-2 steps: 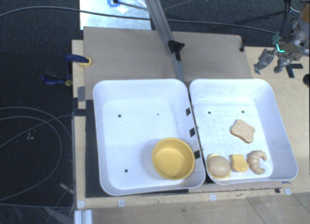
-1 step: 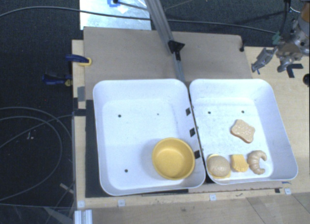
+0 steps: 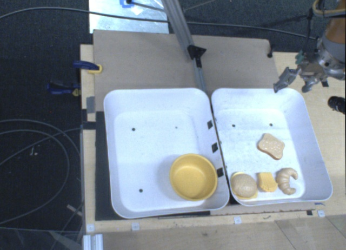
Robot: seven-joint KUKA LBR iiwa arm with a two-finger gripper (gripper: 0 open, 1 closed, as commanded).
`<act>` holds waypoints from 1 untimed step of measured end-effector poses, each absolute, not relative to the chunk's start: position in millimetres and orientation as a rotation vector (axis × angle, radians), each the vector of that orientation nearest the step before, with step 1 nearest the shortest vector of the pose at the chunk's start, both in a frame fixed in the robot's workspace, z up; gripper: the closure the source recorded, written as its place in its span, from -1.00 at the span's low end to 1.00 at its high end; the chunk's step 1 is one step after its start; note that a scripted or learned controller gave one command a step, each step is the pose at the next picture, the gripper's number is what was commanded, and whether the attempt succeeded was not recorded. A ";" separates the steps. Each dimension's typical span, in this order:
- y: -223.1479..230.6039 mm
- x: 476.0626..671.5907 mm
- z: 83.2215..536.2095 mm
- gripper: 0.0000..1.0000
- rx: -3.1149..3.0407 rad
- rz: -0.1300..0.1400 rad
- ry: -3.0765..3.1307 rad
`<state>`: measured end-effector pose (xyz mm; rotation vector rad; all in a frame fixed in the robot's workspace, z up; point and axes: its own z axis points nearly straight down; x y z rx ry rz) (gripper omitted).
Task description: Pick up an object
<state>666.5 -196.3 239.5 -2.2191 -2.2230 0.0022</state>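
hand [image 3: 296,81] open, holding nothing, above right bin [image 3: 308,114] rim

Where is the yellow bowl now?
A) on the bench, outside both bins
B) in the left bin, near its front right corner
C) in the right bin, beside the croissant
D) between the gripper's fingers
B: the bowl stands in the left bin near its front right corner, while the croissant lies in the right bin and the gripper is above that bin's far right corner, away from the bowl.
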 end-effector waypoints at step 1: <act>-197.1 666.5 176.7 -1.00 -2.219 0.003 -2.221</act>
